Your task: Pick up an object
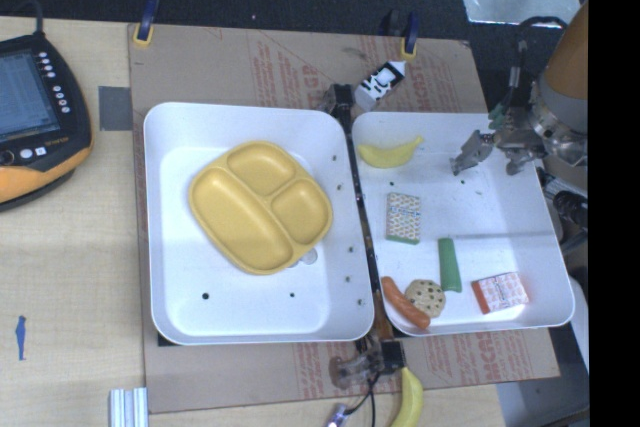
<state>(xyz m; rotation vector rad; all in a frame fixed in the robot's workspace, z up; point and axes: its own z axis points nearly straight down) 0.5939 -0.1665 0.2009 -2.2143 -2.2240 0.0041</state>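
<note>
I'm seeing bright, even overhead light, slightly cool. The left bin (170, 215) is near blown out on its floor and rim, with a soft shadow band along its upper inside wall. The right bin (500, 205) glares too, with a grey shade across its lower half. The yellow plate (260, 205) throws a faint shadow at its lower edge. Picture is soft and low-res; small items look blurry. Dark floor at top is underexposed.
</note>
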